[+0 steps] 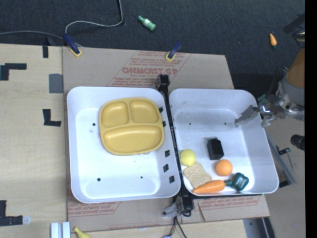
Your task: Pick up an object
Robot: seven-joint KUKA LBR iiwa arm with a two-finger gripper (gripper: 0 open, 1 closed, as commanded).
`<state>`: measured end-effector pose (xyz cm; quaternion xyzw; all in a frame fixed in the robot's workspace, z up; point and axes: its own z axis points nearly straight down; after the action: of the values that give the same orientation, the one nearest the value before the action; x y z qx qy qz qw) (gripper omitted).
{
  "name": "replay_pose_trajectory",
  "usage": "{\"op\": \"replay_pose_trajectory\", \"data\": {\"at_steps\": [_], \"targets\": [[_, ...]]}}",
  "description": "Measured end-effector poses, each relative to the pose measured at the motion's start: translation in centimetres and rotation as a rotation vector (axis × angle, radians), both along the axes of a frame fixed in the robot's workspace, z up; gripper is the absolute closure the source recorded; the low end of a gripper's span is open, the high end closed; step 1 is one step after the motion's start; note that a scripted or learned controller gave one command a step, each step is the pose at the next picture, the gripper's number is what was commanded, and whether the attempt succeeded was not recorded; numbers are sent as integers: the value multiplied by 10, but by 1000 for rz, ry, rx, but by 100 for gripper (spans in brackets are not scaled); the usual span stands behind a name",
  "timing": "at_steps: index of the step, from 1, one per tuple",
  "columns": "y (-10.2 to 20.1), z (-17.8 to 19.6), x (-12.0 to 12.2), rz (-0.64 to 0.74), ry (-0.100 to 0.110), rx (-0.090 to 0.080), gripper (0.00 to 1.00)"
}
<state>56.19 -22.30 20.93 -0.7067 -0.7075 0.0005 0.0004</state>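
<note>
In the right bin (247,100), the black block (215,148) lies near the tool (246,116).

Black block (215,148), orange ball (224,167), carrot (209,186) (lying flat), right bin (213,100)

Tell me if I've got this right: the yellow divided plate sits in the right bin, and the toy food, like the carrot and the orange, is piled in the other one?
Not quite. The camera view shows the yellow divided plate in the left bin, not the right. The carrot and the orange do lie in the other one, the right bin, near its front edge.
</note>
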Motion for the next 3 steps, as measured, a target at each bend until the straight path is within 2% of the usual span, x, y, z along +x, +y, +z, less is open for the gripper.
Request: {"op": "replay_pose_trajectory", "data": {"at_steps": [1, 2, 3], "targets": [[26, -112, -10, -1, -1, 0, 0], [1, -122, 70, 3, -7, -1, 0], [87, -123, 29, 1, -5, 1, 0]]}}
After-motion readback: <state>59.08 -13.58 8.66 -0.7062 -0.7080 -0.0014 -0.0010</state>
